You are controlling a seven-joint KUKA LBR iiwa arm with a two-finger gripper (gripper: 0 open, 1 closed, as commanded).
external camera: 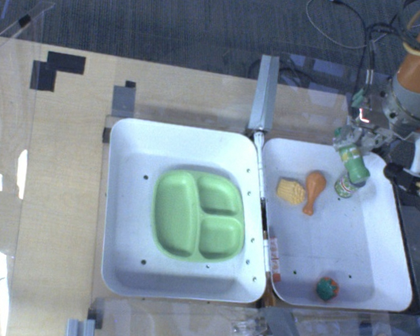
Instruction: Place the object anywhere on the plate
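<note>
Green bottle (353, 169) hung at the far right corner of the right bin (382, 243), gripped near its top between the closed fingers of the hand (351, 139). Its long axis ran tilted, cap end up toward the hand, base pointing down over the bin floor, apparently lifted clear, though contact with the floor could not be ruled out from this angle.

Plate (198, 215), green and three-sectioned, lay in the middle of the left bin (128, 192), well apart from the bottle, across the divider between the bins. From the hand, the plate lay to the camera's left and somewhat nearer the viewer.

Judgement: grasp made, carry to come. Bottle hung off-vertical, so it could swing or slip in transit.

Drumstick (313, 190), yellow piece (291, 191) and small green-and-orange item (326, 288) sat in the right bin.
</note>
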